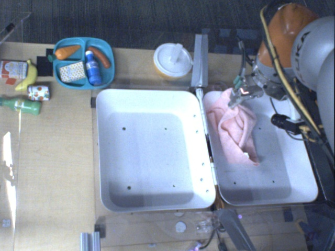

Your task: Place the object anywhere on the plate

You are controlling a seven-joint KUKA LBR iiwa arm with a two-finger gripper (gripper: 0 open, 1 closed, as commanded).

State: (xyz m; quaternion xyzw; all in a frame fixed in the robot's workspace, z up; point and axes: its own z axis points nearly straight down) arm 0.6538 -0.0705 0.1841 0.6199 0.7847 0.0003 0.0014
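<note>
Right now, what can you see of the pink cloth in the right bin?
The pink cloth looks like soft terry fabric, crumpled and folded into a long heap. It lies in the left half of the right bin, running from near the top wall toward the middle. The pincer sits at its upper end, where the fabric bunches up.

Overall light: I read it as even and fairly bright, cool in tone.
Left bin [152, 150]: soft shadow along its near and left inner walls; floor evenly lit.
Right bin [282, 182]: grey shading in its near corner.
Bench [52, 182]: pale streaky reflection at the far left edge.
Floor beyond the bench: dark, I make out little detail.
Arm [314, 41]: bright sheen on the grey shell; slightly soft.
Sharpness: I find it modest throughout, small items grainy.
</note>
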